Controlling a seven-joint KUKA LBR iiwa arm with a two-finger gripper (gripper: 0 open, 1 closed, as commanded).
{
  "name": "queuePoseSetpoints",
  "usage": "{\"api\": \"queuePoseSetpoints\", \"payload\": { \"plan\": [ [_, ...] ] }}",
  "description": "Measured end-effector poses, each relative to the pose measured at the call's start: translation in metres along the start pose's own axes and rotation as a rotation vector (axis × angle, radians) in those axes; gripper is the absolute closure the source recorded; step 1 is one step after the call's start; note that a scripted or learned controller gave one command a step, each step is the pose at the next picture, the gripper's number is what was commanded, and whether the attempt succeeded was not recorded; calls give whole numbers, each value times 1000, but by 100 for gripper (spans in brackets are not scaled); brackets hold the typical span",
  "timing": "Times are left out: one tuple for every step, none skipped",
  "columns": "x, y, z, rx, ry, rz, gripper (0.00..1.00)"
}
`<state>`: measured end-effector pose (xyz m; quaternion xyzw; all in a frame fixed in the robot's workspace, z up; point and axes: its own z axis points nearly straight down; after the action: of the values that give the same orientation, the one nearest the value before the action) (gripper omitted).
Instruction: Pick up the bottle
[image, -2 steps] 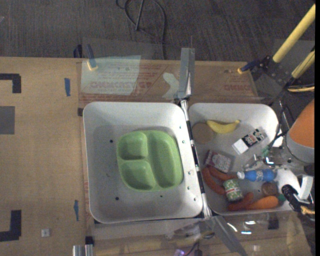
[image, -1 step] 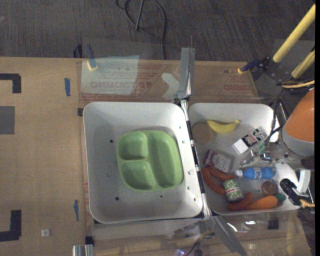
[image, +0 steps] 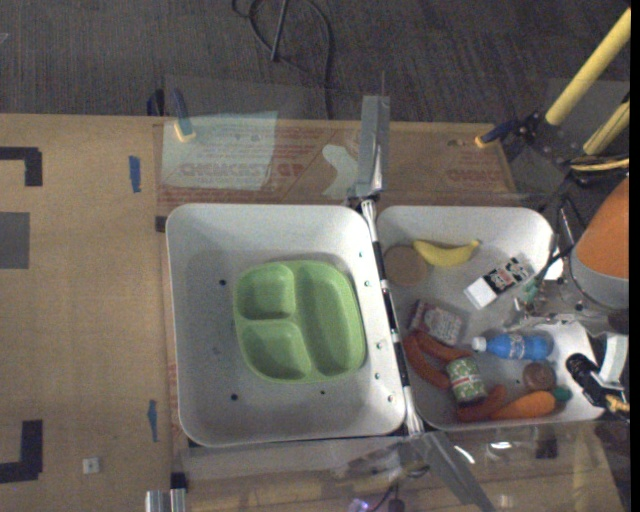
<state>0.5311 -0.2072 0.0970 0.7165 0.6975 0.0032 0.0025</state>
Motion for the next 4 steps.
{"api": "queuePoseSetpoints", "payload": {
  "plan": [
    [1,0,0,1,1,0,0],
    [7,18,-95,5,-1,-226,0],
    [-8,-41,10,4,11,-282,0],
    [-14,-41,-1,-1,1,-275,100]
  ]
}}
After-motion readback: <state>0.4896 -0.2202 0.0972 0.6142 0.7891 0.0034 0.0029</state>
